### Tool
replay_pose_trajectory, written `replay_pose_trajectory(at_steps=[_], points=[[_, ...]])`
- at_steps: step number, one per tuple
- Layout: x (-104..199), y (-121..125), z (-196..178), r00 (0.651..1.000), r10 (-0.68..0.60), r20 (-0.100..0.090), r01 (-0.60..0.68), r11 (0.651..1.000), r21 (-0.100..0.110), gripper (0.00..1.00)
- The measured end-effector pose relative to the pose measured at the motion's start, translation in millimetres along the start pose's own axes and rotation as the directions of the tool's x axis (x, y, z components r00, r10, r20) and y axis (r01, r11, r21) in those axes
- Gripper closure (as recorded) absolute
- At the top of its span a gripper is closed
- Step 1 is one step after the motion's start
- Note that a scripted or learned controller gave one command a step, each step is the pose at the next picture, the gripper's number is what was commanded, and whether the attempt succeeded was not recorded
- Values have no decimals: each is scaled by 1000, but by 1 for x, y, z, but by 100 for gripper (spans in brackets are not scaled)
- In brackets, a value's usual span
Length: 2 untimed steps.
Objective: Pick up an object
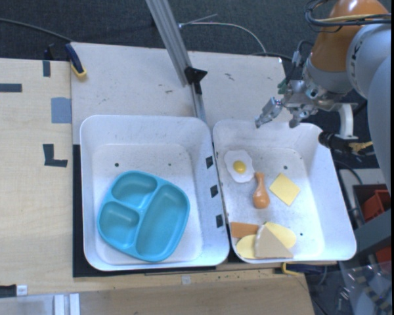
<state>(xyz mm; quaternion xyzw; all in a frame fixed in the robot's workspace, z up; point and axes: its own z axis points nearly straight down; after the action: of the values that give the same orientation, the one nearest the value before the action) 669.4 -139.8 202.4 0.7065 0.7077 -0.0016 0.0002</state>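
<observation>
The right bin holds several toy foods: a fried egg, an orange drumstick-shaped piece, a yellow cheese square, an orange slab and a tan and yellow wedge. My gripper hangs above the bin's far rim, up and to the right of the egg. Its two fingers are spread apart, open, and nothing sits between them.
A blue divided plate lies in the left bin. A slanted metal rail crosses the bench behind the bins and ends in a black clamp. Cables trail near the arm at the right.
</observation>
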Motion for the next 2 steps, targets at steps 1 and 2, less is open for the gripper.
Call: replay_pose_trajectory(at_steps=[1, 2], points=[[-8, -19, 105, 1000, 2, -2, -2, 1000, 8, 0], [-46, -145, 92, 1000, 7, -2, -7, 1000, 5, 0]])
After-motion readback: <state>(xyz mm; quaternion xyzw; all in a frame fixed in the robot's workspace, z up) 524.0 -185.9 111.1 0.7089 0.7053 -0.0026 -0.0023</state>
